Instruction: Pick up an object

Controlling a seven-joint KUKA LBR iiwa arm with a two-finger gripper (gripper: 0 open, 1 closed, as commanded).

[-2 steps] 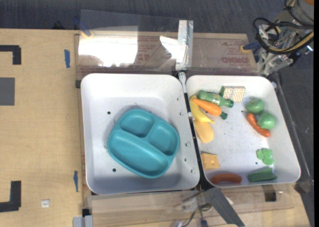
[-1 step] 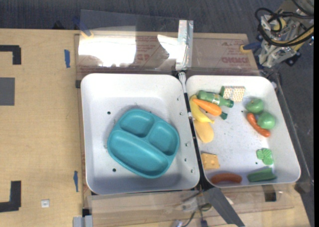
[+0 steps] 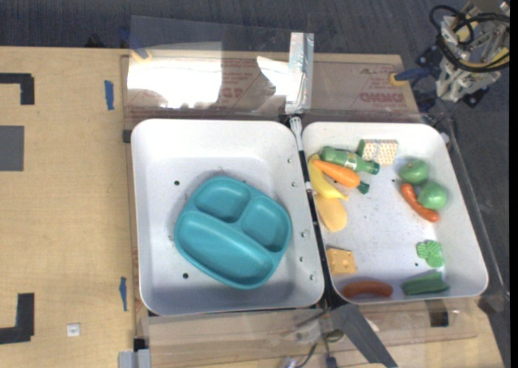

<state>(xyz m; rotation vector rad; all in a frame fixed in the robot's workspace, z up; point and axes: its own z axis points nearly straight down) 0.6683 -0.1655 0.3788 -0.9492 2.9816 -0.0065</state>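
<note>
While toy foods, a carrot (image 3: 336, 172) among them, lie ungrasped in the right bin (image 3: 468, 233), the pick is judged unstarted; finger state cannot be told; an approach is needed.

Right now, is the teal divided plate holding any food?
Empty. The teal divided plate lies right side up in the left bin, all three compartments bare; the toy food sits in the right bin.

Tool (image 3: 461, 85) sits far top-right of view, only partly in frame, black + yellow cables (image 3: 465, 25) looped above it.
</note>
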